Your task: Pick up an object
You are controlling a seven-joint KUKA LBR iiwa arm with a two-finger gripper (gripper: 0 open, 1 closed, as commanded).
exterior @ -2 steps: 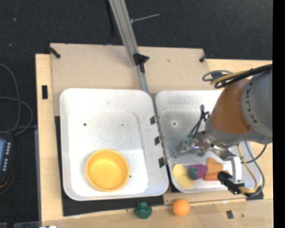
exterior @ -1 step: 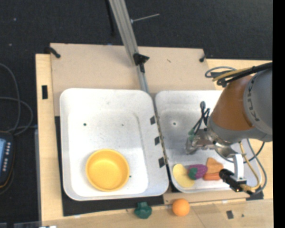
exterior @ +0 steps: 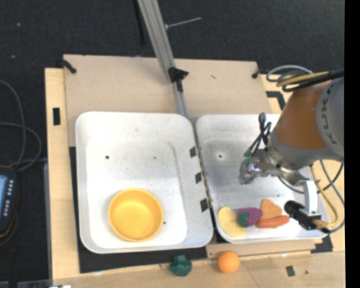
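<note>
**A:** Where is the hand?

**B:** The hand (exterior: 250, 174) hangs over the right bin (exterior: 228, 138), near the middle of it, at the end of the grey arm (exterior: 306, 128) with the orange band that comes in from the right. It points down and to the left toward the bin floor.

**A:** Open wide, narrow, or holding something?

**B:** I cannot tell. The wrist and some cables crowd that spot. Nothing shows between its tips.

**A:** And the things to pick up?

**B:** They lie in a cluster along the near edge of the right bin, below the hand and apart from it. From the left: a pale yellow piece (exterior: 228, 219), then a purple piece (exterior: 250, 213) with a small green piece (exterior: 244, 220) touching it, then an orange wedge (exterior: 270, 208) with a red-orange carrot-like piece (exterior: 272, 222) lying just in front of it. The purple one sits almost straight below the hand; the orange wedge is below and a little to the right.

**A:** Is the hand touching any of them?

**B:** No, bare white floor shows between the hand and the cluster.

**A:** What about the other bin?

**B:** The left bin (exterior: 132, 143) holds a yellow bowl (exterior: 135, 214) near its front edge, well apart from the hand.

**A:** Anything outside the bins?

**B:** On the counter (exterior: 120, 83) in front of the bins, an orange ball (exterior: 228, 261) and, just left of it, a small dark green thing (exterior: 180, 265). A metal pole (exterior: 158, 38) slants down from the top toward the gap between the bins.
</note>
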